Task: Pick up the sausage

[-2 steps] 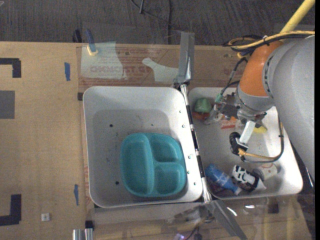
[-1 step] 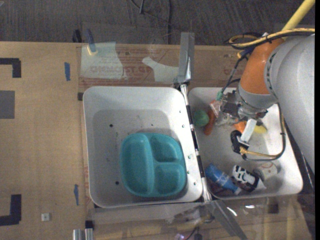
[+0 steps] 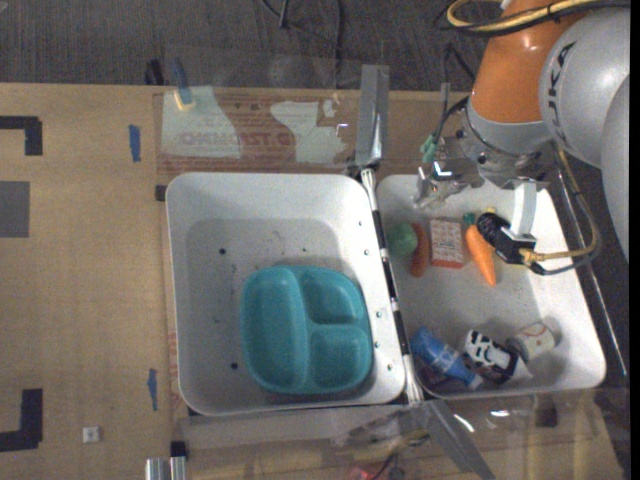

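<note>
Nearest, the teal divided plate (image 3: 305,329) sits in the left bin (image 3: 200,208). Farther, in the right bin (image 3: 590,353), the reddish sausage (image 3: 420,251) lies untouched beside the green toy (image 3: 403,239). Beyond, the gripper (image 3: 437,183) hovers near the bin's back wall; its grip state cannot be told. Picking remains undone.

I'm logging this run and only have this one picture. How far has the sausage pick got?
Done: the arm is over the right bin, with the gripper near its far edge. In hand: nothing shows between the fingers. Left: the sausage lies on the bin floor beside the green toy, so the descent, grasp and lift all remain.
</note>
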Robot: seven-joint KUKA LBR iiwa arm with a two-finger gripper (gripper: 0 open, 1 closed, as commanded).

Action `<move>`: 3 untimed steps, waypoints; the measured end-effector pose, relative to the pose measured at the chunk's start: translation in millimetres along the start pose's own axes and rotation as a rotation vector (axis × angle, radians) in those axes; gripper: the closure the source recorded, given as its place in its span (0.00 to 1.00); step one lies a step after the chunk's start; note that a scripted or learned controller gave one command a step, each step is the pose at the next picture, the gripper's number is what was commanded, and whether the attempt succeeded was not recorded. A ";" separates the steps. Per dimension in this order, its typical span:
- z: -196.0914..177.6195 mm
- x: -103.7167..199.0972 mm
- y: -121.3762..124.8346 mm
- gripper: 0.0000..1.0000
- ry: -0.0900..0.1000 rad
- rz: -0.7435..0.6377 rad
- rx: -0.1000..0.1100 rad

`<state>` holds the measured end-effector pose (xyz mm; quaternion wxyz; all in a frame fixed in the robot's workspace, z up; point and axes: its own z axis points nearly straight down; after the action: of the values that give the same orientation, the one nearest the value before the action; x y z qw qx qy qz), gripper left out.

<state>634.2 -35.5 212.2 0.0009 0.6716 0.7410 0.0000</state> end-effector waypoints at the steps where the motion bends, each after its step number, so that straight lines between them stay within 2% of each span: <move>1: 0.3 0.9 0.0 0.00 0.000 -0.002 0.001; 2: 29.0 -35.2 -102.8 0.00 0.002 0.040 0.004; 3: 124.2 -58.2 -89.2 0.00 0.002 0.082 -0.006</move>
<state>551.3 -102.3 88.0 0.0022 0.7013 0.7129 0.0031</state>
